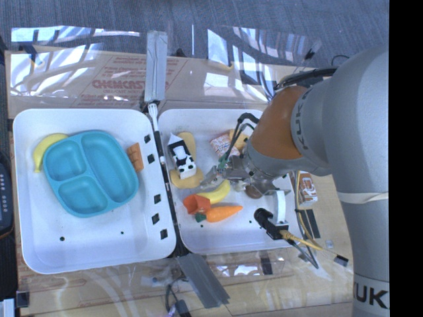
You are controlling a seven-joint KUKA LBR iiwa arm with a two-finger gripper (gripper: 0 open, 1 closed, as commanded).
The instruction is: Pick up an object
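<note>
Camera view: gripper [221,171] hangs low in the right bin [198,243], its tip just above a yellow banana [217,191]. Whether it grips anything, I cannot tell. That banana lies directly below and slightly left of the tip, long axis slanting up to the right, beside an orange carrot [223,212] and a cow toy [183,158].

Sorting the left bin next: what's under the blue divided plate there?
A yellow banana-like piece pokes out from under the blue divided plate at its upper-left edge. How far it runs beneath is covered.
</note>
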